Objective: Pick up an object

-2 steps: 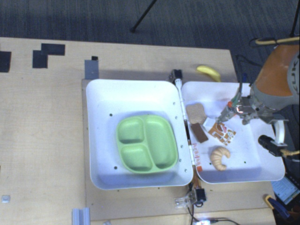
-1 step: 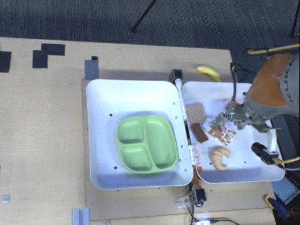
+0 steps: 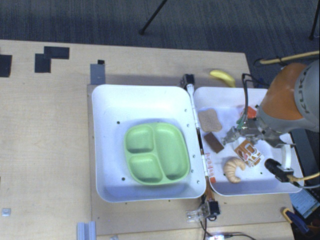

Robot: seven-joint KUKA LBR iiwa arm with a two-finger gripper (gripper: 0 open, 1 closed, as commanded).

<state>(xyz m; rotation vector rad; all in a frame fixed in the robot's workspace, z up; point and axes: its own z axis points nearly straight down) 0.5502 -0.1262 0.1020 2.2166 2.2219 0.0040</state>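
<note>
The gripper point(image 3: 239, 132) hangs low over the middle of the right bin point(image 3: 260, 188); whether it is spread or pinched cannot be told at this slant. A croissant point(image 3: 232, 169) lies just beside it toward the bin's near edge, an orange-and-white packet point(image 3: 248, 153) closer still. A clean pick likely means centring over one item, clear of the brown bar point(image 3: 214, 143), before descending.

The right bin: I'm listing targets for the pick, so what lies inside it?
The right bin holds a croissant, an orange-and-white packet, a dark brown bar and a tan pad. The arm covers the bin's right part, so anything under it is hidden.
</note>
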